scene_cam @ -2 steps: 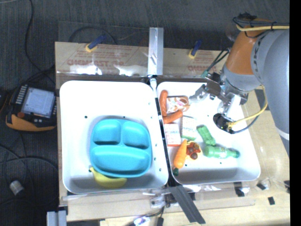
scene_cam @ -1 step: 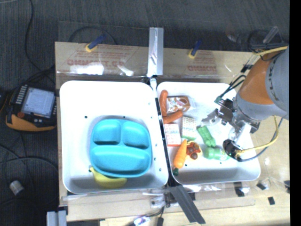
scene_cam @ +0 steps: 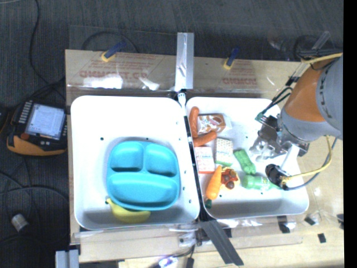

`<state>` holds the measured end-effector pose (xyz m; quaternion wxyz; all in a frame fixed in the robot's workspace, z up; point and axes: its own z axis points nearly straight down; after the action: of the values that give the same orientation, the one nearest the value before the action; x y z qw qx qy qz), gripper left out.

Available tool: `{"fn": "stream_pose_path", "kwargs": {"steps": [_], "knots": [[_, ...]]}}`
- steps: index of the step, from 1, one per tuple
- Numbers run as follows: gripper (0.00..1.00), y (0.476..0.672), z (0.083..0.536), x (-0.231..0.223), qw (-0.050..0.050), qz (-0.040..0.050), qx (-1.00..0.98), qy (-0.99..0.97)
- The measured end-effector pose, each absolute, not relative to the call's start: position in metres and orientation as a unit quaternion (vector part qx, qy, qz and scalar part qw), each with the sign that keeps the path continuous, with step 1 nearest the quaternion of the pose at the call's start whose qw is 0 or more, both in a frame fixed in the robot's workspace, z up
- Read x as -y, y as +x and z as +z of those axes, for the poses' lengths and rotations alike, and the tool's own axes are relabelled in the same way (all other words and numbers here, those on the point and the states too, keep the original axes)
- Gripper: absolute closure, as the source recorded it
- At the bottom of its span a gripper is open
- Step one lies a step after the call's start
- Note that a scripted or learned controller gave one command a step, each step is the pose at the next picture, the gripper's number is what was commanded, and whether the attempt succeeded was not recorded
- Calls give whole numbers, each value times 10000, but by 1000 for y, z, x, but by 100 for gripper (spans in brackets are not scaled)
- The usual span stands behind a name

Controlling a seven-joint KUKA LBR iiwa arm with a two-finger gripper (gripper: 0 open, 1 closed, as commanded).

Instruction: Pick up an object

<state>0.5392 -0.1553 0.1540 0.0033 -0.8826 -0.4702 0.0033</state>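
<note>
- On the wooden table (scene_cam: 83, 66), two shallow white bins side by side: left bin (scene_cam: 89, 149) and right bin (scene_cam: 251, 108), meeting at a narrow divider in the middle.
- Over the right part of the right bin, the claw (scene_cam: 266, 145), carried by the grey arm (scene_cam: 315, 102) with its orange band, reaching in from the right.
- Opening of the claw, wide or narrow: cannot tell from this slant.
- Candidates for picking, all in the right bin, mostly in its left half.
- Just left of the claw, a green vegetable piece (scene_cam: 244, 159), lying tilted. A second green piece (scene_cam: 255, 181) below it, nearer the front wall.
- Near the front left corner, an orange carrot (scene_cam: 213, 186), slanted. Just beside its top, a small dark red thing (scene_cam: 228, 176), too small to name.
- In the middle left, a white carton with red print (scene_cam: 205, 161), and beside it a second pale carton (scene_cam: 223, 149).
- In the back left corner, a sausage (scene_cam: 194, 119) along the divider wall, next to a red-brown packet (scene_cam: 213, 123).
- In the left bin, a blue divided plate (scene_cam: 145, 175) with three compartments. A yellow banana (scene_cam: 129, 214) partly under its front edge.
- On the dark floor left of the table, a handheld unit (scene_cam: 42, 123) with a lit screen.
</note>
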Motion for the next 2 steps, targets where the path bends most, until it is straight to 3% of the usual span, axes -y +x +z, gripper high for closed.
{"fn": "stream_pose_path", "kwargs": {"steps": [1, 2], "knots": [[0, 539, 154, 155, 35, 34, 4703, -8825], [0, 537, 93, 127, -48, -55, 3836, -9235]]}}
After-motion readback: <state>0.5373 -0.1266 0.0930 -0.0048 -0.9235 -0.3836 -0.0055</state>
